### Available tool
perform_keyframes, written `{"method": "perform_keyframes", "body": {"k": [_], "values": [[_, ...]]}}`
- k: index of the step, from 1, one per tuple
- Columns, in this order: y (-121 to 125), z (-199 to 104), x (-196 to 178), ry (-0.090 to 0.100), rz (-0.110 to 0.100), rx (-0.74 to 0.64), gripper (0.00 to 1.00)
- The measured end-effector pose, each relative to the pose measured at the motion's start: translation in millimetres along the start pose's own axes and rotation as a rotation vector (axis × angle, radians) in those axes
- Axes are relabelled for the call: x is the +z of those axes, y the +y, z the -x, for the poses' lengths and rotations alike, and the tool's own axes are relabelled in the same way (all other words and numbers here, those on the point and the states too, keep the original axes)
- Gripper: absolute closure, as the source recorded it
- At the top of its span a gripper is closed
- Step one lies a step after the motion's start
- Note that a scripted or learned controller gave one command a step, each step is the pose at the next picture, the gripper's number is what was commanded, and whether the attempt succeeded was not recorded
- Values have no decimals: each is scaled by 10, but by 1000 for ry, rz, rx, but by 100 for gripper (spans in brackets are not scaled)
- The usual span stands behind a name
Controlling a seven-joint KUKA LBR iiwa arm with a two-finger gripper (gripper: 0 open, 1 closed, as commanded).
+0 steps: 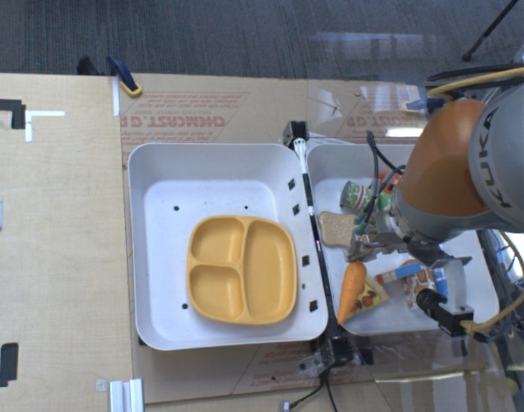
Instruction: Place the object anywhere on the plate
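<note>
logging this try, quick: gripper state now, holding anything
gripper: cannot be told; it sits low in the right bin by the carrot and bread.

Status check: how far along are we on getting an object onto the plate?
Nothing looks done: the yellow plate in the left bin bears nothing. In hand: the pincer is down in the right bin, above the carrot and bread slice. Left: grasp, carry, place.
</note>
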State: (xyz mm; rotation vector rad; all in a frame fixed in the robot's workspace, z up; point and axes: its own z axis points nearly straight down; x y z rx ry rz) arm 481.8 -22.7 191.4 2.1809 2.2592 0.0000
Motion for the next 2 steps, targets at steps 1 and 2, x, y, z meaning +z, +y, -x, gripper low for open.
{"method": "perform_keyframes", "body": {"k": [1,2], "values": [[383,-498,-787,-2,-1,42,100],[382,-496,-786,-3,-2,39,0]]}}
